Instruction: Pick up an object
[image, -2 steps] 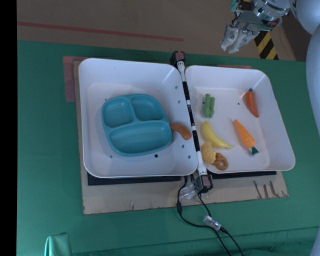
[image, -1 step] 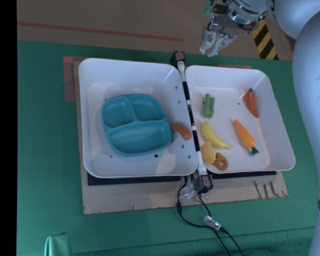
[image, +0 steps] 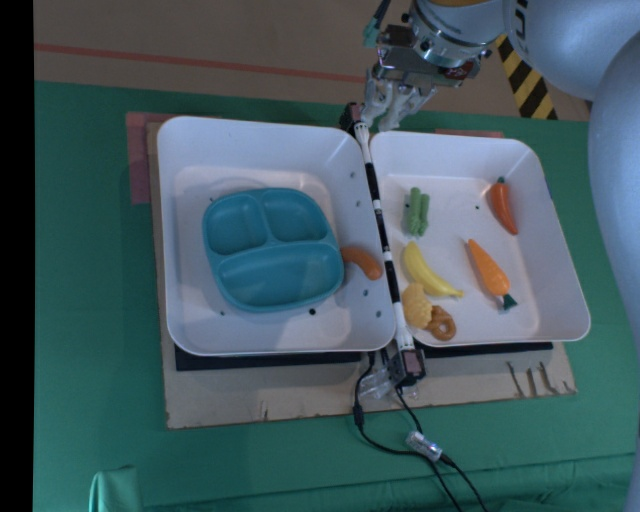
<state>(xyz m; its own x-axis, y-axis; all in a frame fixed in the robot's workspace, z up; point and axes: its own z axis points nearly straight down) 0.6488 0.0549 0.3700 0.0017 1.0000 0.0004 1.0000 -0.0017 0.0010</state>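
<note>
My gripper (image: 385, 108) hangs over the far edge of the bench, above the rail where the two shallow white bins meet — nothing between its fingers, which look close together.

No object is chosen yet; nearest in the right white bin (image: 545, 215) is the small green bean-pod toy (image: 416, 211), ridged and lying lengthwise, with two orange carrot toys (image: 490, 268), a yellow banana toy (image: 428, 272) and a brown pretzel piece (image: 441, 324) beyond. The risk, I judge, is descending where I am — I'd strike the rim between bins. The pod is narrow and could slip aside. A teal divided plastic plate (image: 272, 248) sits in the left white bin (image: 185, 150).
</note>
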